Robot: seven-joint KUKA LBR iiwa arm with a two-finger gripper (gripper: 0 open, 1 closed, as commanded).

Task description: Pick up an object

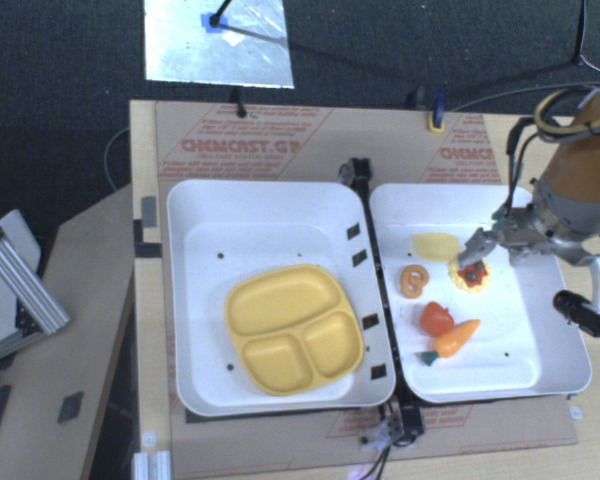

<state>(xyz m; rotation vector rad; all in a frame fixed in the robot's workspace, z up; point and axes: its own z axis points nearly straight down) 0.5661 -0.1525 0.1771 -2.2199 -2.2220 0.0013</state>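
Nearest the camera we find the lower rims of the two white bins; the left bin (195, 298) holds a yellow divided tray (294, 327) with three compartments, lying a little askew toward the lower right of that bin; the right bin (550, 358) carries the small toy foods. Closest to us in the right bin lies a carrot (454, 338), orange with a green stub at its lower left end, tilted so its thick end points up and right; just above it, touching or nearly so, sits a red tomato (436, 318); above that, slightly left, we see an orange ring-shaped pretzel (413, 281); further up lies a pale yellow oval piece (435, 246), flat on the bin floor. To the right of the pretzel sits a small round yellow item with red on top (472, 278); the gripper (474, 255) hangs right over it, its dark tips meeting the item's upper edge. We cannot tell how far apart the tips stand, nor whether anything is clasped between them; the item looks to lie on the bin floor. The grey arm (565, 213) with its orange band comes in from the right. Behind the bins, a brown printed cardboard sheet (250, 133) covers the bench, and a shiny foil square (217, 28) lies on dark carpet beyond.
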